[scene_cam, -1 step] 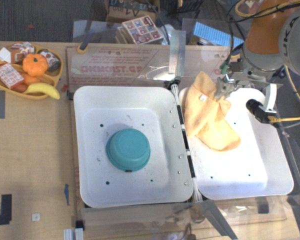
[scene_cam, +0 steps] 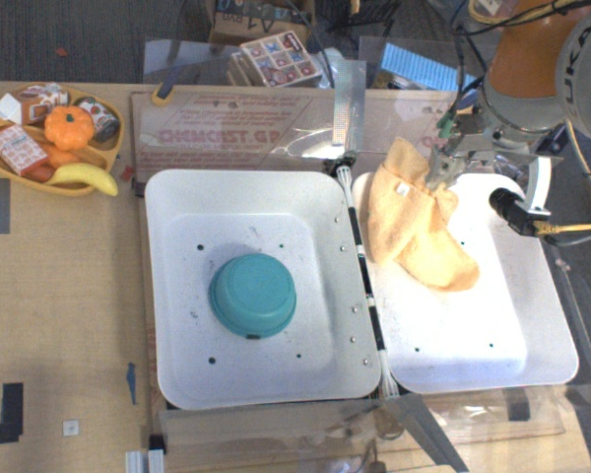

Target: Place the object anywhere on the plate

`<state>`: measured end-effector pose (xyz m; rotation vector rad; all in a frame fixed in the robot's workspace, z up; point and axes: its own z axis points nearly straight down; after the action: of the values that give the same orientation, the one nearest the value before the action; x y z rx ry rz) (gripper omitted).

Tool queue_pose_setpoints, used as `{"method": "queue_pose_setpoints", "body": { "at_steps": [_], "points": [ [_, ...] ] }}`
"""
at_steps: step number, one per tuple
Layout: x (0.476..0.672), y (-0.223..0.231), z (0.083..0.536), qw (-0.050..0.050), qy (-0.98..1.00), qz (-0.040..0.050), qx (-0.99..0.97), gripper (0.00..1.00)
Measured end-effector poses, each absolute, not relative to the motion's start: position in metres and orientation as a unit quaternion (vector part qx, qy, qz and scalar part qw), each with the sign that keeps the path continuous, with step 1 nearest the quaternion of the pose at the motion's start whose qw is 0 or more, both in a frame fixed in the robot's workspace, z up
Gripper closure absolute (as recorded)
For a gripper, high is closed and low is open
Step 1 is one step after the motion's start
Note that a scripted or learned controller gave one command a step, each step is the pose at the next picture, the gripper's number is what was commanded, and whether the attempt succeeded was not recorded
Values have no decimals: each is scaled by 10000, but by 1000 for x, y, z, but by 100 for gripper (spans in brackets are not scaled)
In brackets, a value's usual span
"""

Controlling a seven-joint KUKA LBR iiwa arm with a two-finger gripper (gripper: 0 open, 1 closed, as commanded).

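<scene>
A yellow bowl (scene_cam: 10,161) sits at the far left of the wooden counter (scene_cam: 59,313), holding toy food — an orange pumpkin (scene_cam: 69,126), a banana (scene_cam: 85,176) lying on its near rim, and small printed boxes (scene_cam: 16,148). Two shallow white bins lie side by side: the left bin (scene_cam: 177,205) and the right bin (scene_cam: 532,353). Behind them a flat cardboard sheet with red lettering (scene_cam: 227,131) lies under clear plastic. Farther back — a patterned box (scene_cam: 276,57), a blue ribbed item (scene_cam: 419,67) and dark cables. Black tape marks (scene_cam: 10,412) show at the counter's near-left corner.
</scene>
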<state>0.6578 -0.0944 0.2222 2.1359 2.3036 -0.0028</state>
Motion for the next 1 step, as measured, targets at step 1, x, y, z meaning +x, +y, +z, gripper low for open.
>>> {"method": "queue_pose_setpoints", "body": {
  "at_steps": [1],
  "points": [
    [645,-52,221,-9,8535,-5,5211,100]
  ]
}}
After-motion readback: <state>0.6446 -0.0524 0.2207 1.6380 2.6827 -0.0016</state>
